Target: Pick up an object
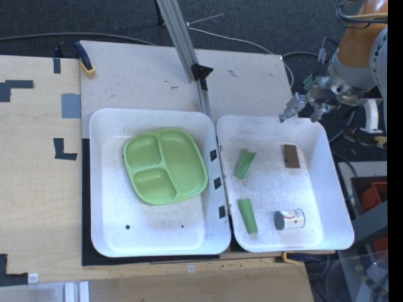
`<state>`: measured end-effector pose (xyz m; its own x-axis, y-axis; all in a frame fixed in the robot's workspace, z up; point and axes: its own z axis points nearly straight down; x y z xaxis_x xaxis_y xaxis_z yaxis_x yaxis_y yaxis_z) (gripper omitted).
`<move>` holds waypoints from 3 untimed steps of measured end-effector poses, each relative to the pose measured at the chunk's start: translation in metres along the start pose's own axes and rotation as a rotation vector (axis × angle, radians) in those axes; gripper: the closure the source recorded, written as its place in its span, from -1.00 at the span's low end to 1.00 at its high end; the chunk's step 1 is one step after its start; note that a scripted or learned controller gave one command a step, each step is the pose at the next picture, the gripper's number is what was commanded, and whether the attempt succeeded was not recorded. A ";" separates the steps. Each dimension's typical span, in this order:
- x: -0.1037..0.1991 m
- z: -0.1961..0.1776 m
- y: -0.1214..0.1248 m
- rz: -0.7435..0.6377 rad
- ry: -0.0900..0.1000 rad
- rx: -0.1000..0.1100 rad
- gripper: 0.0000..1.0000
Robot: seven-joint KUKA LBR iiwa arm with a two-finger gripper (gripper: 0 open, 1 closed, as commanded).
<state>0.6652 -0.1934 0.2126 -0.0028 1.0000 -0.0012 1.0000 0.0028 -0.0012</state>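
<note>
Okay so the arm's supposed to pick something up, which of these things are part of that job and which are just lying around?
Part of the job:
- claw, above the right bin's far rim
- upper green cylinder
- lower green cylinder
- brown block
- small can
- green divided plate, in the left bin

Just lying about:
- metal pole
- blue-and-yellow clamp

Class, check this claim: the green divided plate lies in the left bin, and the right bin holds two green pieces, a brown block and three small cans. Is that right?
Not quite. The camera view shows one small can in the right bin, not three. The rest stands: the green divided plate lies in the left bin, and the right bin holds two green pieces and a brown block.
</note>
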 end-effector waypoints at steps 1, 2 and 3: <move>0.000 0.000 0.000 0.000 0.000 0.000 -1.00; 0.000 0.044 0.002 0.000 0.000 0.004 -1.00; -0.002 0.088 0.003 0.000 0.000 0.004 -1.00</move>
<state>0.6680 -0.1955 0.1243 -0.0025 1.0000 -0.0008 1.0000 0.0025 -0.0054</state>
